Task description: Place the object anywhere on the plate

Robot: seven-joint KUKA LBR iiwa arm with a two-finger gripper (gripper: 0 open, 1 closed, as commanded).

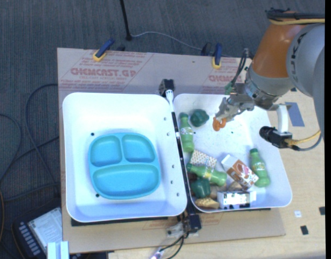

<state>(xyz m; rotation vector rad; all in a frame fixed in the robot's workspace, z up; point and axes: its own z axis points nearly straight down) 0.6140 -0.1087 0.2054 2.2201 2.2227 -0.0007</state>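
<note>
A blue plate [124, 178] with three compartments lies in the left white bin [79, 112]. Over the upper part of the right bin [281, 190] my gripper [223, 117] points down and to the left. A small orange object [218, 124] sits at its fingertips, pinched between the fingers and seemingly lifted off the bin floor. The gripper and its load are well to the right of the plate, across the divider between the bins.
The right bin holds a round dark green item [198, 117], a green bottle [185, 133] along the left wall, a patterned box [202, 159], a carton [242, 172], another green bottle [258, 166] and more clutter at the front. Clamps [103, 49] hold the cardboard base.
</note>
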